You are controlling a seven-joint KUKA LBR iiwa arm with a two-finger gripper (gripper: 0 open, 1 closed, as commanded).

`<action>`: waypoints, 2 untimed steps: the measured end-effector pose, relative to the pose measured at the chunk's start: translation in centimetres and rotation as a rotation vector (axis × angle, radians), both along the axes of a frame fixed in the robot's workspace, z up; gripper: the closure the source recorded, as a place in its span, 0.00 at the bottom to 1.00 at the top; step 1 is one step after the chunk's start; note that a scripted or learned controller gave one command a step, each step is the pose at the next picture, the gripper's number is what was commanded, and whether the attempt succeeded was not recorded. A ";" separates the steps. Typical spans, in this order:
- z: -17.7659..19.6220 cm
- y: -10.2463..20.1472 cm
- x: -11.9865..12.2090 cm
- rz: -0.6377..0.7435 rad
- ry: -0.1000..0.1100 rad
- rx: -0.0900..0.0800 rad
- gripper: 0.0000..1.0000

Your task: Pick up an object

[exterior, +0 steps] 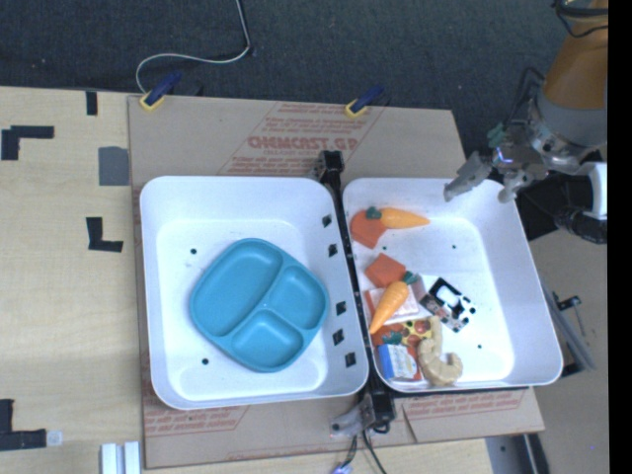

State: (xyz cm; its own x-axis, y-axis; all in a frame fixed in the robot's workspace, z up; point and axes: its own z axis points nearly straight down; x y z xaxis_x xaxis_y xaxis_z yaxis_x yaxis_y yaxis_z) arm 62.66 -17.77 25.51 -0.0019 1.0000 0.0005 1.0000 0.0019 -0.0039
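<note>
Left bin [168,215]: blue tray [259,304]; right bin [513,265]: carrots [390,306]; gripper [486,178] wide, holding nothing.

A blue divided plate [260,305] is seen in the white left bin [163,205]. In the white right bin [513,255], two orange carrots [405,219] [388,306] and a black-and-white patterned piece [451,302] are seen.
</note>
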 end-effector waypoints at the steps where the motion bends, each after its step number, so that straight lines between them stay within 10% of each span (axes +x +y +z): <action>1: -12.1 3.8 -4.4 0.000 0.004 0.001 0.00; 2: -16.5 8.5 -3.5 -0.001 -0.016 0.001 0.00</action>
State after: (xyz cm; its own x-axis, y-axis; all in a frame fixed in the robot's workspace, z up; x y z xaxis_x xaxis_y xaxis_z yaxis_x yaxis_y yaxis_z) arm 59.18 -9.32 8.98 -0.0013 1.0000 0.0013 0.9999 0.0013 0.0121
